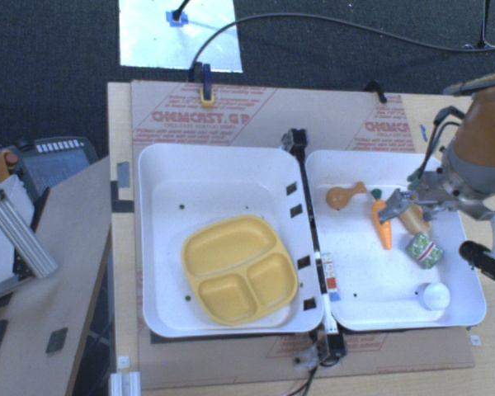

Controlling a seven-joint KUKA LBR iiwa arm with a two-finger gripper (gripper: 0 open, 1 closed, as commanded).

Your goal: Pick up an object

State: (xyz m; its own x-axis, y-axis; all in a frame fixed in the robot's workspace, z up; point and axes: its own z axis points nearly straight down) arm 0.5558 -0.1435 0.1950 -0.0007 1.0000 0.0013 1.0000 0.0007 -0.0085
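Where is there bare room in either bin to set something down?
Left bin: the floor behind the yellow tray. Right bin: the front left floor, beside the white ball. Crowded around the carrot under the gripper.

Arm enters from right edge of view, upper half. Orange band visible above grey wrist; wrist angled down and toward left. Claw [393, 207] low, extended leftward from wrist, metal fingertips pointing left. Finger spacing unclear from overhead slant. Black cable loops beside wrist.
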